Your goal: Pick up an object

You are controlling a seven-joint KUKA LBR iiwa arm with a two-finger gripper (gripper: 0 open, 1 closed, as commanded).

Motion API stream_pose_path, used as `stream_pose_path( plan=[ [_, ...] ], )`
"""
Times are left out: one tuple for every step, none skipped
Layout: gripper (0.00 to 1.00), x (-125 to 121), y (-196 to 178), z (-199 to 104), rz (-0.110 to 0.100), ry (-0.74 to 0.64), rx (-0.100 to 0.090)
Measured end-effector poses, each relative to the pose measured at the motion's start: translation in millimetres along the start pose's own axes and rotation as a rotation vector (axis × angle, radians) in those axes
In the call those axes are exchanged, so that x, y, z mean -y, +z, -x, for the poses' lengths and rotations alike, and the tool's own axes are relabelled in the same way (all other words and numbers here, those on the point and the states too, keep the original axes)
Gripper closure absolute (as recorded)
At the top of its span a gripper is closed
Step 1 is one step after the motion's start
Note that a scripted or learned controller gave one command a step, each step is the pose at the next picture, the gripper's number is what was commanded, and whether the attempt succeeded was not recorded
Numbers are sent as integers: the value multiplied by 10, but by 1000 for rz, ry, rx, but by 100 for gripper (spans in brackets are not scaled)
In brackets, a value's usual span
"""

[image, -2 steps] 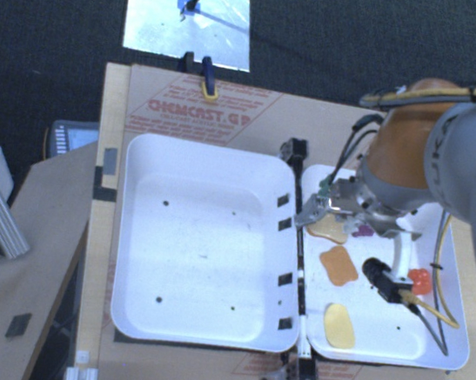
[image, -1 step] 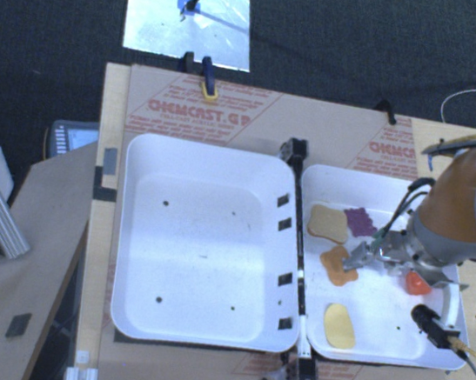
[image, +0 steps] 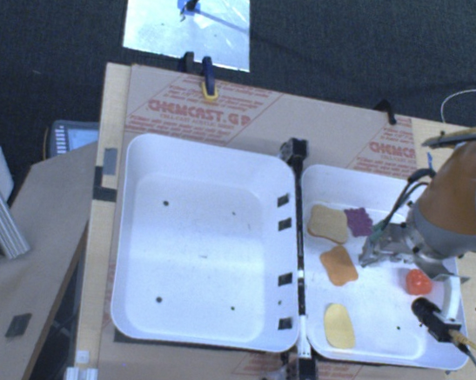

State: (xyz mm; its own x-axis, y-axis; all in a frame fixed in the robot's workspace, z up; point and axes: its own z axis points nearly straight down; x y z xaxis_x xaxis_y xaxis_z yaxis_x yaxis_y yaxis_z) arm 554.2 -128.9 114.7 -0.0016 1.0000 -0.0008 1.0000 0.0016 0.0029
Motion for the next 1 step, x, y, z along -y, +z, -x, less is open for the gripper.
stream_pose_path(
  plan=[
    [100,661,-2045,-483,14,-7,-1]
  ],
)
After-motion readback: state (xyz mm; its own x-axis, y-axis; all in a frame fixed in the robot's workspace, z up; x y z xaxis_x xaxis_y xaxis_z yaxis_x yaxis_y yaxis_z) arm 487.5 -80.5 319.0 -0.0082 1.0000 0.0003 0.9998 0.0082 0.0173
